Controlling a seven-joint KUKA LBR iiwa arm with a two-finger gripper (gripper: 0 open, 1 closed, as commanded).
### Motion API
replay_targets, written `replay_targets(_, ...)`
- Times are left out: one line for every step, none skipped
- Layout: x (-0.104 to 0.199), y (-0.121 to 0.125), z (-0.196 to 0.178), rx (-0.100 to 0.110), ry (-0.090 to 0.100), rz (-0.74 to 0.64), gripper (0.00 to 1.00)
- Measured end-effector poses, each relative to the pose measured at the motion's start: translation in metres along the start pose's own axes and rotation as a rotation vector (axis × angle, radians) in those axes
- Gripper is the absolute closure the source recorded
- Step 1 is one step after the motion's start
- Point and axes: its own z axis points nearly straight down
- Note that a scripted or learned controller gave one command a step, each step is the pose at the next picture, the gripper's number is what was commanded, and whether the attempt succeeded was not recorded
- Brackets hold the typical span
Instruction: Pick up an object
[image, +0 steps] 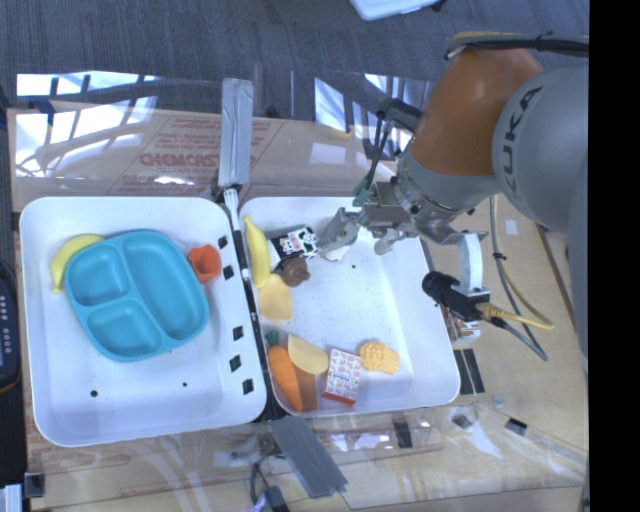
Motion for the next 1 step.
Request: replay_targets(-0.0044, 0.0236, 0.1576, 0.013, 0.002, 0.038, 0.0)
